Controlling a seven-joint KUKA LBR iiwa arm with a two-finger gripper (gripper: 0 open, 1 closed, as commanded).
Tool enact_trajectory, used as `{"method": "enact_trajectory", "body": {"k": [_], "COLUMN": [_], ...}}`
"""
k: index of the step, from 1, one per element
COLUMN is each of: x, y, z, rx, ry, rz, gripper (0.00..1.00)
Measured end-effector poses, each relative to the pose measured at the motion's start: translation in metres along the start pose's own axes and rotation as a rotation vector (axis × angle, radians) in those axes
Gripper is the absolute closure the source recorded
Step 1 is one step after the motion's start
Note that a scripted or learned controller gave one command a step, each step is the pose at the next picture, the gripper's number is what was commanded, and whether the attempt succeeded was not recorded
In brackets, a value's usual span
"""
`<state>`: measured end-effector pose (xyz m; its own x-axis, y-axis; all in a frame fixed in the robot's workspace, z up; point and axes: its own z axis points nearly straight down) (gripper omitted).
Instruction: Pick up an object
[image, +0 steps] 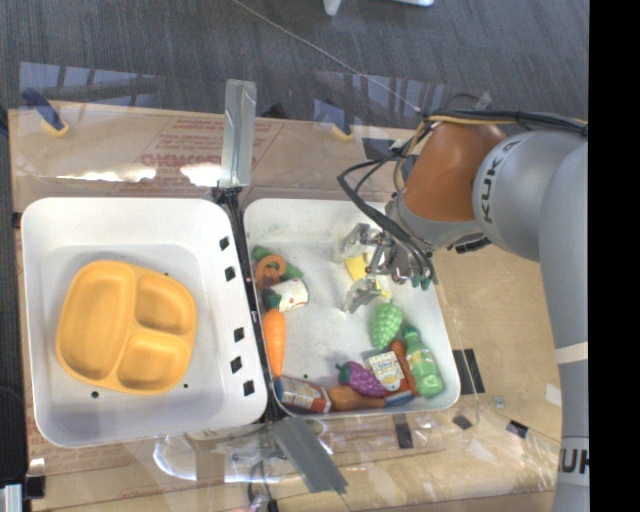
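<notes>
The left white bin (40, 300) holds a yellow divided plate (125, 327) with three compartments, lying flat toward the bin's left half. A grey bar (238, 135) stands at the far end of the seam between this bin and its neighbour, and black clips (236, 335) run down that seam. The desk (120, 150) is covered in clear plastic sheeting over brown cardboard, with what looks like red printing, too blurred to read. Blue tape (47, 115) marks its far left corner.

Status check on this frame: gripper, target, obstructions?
Gripper open, low in the right bin, a small yellow piece between its fingers. Green bumpy toy just below it. Carrot and other toys crowd the bin's left and bottom walls.
</notes>
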<state>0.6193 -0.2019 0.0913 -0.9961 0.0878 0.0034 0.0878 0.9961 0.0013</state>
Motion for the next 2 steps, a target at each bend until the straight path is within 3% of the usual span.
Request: {"method": "enact_trajectory", "body": {"k": [1, 2], "x": [0.0107, 0.0099], "y": [-0.0064, -0.0041], "z": [-0.0004, -0.0099], "rx": [0.000, -0.001], "ry": [0.001, 0.002], "rz": [-0.103, -0.107], "gripper": [0.00, 1.00]}}
